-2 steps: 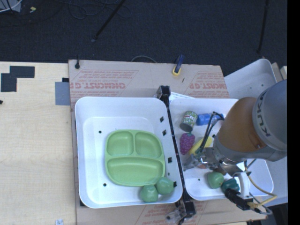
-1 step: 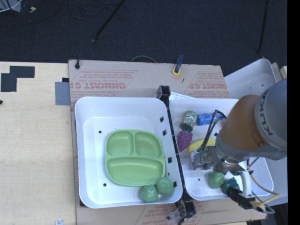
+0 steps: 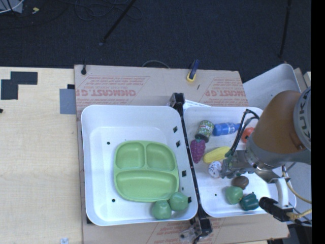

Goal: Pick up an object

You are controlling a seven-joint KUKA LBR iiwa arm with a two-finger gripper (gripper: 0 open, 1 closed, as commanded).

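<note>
Two white bins sit side by side on a cardboard-covered bench, the left bin [image 3: 91,136] bearing a green divided plate [image 3: 145,170]. The gripper [image 3: 229,170] hangs low in the right bin [image 3: 213,210], among small toys beside a yellow banana [image 3: 216,153] and a brown object [image 3: 240,182]; whether it is open or closed cannot be told.

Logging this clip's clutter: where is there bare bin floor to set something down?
Free: the left white bin floor above and left of the green divided plate. Two green round fruits sit at the plate's lower right. Crowded: the right white bin, where toy foods cluster around the gripper.
</note>
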